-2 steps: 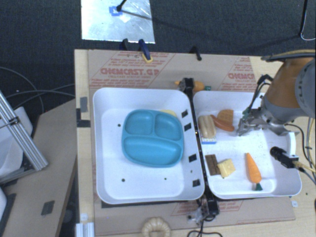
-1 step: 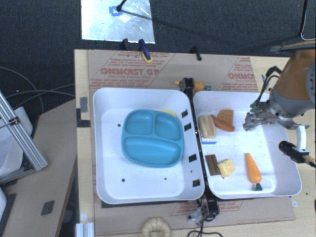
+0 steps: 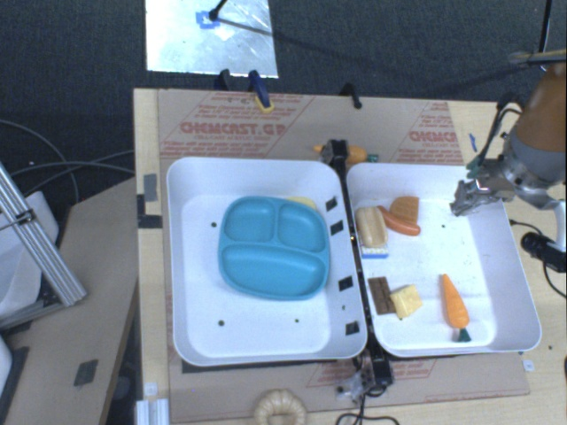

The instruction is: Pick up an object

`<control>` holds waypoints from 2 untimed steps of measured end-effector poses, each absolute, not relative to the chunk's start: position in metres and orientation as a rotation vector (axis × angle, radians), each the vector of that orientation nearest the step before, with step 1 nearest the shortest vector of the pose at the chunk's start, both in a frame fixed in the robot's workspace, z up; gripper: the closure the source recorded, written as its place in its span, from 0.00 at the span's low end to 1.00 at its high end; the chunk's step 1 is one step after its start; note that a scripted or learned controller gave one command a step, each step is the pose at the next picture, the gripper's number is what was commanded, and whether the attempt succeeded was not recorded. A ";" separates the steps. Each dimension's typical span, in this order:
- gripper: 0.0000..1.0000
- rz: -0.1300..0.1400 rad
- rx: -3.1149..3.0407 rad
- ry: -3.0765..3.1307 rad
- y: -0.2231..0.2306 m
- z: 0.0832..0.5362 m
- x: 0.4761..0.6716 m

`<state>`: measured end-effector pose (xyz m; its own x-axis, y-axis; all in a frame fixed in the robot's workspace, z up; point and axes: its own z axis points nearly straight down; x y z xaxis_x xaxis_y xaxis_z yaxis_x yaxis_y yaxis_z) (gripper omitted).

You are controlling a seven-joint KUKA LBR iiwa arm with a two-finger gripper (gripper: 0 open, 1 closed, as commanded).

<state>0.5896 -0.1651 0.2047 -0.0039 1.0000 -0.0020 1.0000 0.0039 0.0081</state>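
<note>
Fingers (image 3: 464,200) hover apart from carrot (image 3: 454,302), nothing between.

- The arm (image 3: 540,127) enters from the right edge of the camera view, its orange band uppermost and the grey wrist below it.
- The wrist slants down and to the left, over the upper right part of the right bin (image 3: 523,277).
- The gripper (image 3: 464,198) hangs at the wrist's low left end, dark and small, above the bin's floor near its far right corner.
</note>
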 end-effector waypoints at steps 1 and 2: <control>1.00 0.004 2.214 2.223 -0.165 0.226 0.591; 1.00 0.001 2.213 2.231 -0.113 0.215 0.579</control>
